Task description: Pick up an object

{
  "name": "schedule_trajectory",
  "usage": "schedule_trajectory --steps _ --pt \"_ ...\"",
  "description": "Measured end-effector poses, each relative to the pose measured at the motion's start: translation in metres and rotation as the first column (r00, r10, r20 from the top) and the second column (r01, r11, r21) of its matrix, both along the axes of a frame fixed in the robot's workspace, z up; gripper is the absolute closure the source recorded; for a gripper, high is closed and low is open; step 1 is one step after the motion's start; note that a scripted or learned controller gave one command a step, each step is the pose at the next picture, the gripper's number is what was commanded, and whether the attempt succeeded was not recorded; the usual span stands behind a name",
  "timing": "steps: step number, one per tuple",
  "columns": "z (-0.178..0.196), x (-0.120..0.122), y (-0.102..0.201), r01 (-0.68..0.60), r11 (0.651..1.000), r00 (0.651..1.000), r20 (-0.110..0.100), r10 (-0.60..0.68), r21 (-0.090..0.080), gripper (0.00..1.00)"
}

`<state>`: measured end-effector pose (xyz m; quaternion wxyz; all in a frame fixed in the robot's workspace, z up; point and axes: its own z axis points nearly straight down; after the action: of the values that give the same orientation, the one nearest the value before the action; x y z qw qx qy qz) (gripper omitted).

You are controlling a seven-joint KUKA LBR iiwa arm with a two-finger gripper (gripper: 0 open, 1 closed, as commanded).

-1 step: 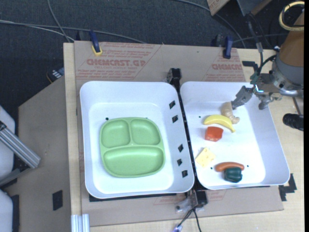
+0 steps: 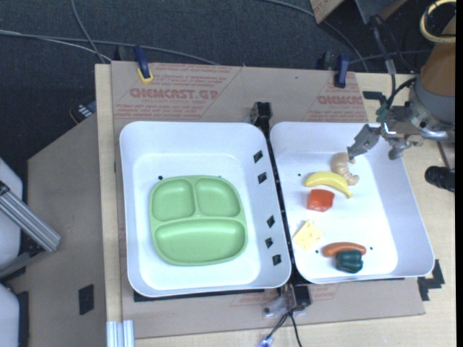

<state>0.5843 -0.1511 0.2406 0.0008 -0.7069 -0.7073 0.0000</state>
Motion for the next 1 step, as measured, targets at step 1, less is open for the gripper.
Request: schedule_trajectory --steps 1 --pt "-0.0629 -0.0027 -0.0005 0.001 1.000 1.000 -0.006 -0.001 0.001 0.00"
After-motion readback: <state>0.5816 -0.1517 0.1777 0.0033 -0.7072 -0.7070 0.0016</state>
